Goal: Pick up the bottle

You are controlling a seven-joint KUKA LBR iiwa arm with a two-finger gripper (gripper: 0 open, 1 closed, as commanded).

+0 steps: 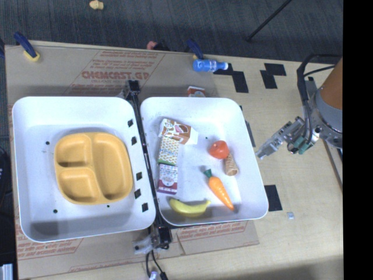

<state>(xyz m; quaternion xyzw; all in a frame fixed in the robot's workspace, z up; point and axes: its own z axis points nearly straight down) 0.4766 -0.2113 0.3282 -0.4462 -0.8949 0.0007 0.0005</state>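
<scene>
Hand (269, 149) low, angled leftward

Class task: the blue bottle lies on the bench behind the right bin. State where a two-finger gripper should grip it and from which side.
Probably across the middle of the blue bottle, from above. It lies on its side, lengthwise left-right, so fingers close front-to-back. The hand is far off.

Dark ribbed carpet (87, 22) covers the floor beyond the bench (303, 226), whose pale top carries black tape marks (274, 74) and printed cardboard (111, 69). A small yellow scrap (96, 5) lies on the carpet.
</scene>
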